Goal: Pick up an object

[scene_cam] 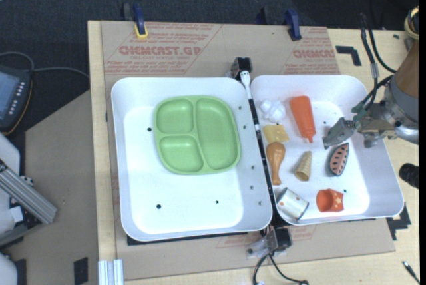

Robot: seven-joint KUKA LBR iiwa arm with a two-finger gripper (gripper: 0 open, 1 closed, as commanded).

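Overhead, we see the gripper [339,133] low in the right bin [379,200], just above the watermelon slice [338,159]; we cannot tell its state. Left of it lie an orange bottle [303,117] and a cone [303,166]. A green divided plate [198,134] fills the left bin [133,177].

The arm [406,87] is showing a brownish-orange band over a pale grey ring, with a rounded light grey wrist piece sitting beneath it. Thin black cables [370,54] are running along its side and looping toward the wrist. The gripper [338,134] is showing as a dark grey metal assembly, with teal-green fittings sitting where it joins the wrist and angular, dull-finished parts tapering toward its tip.
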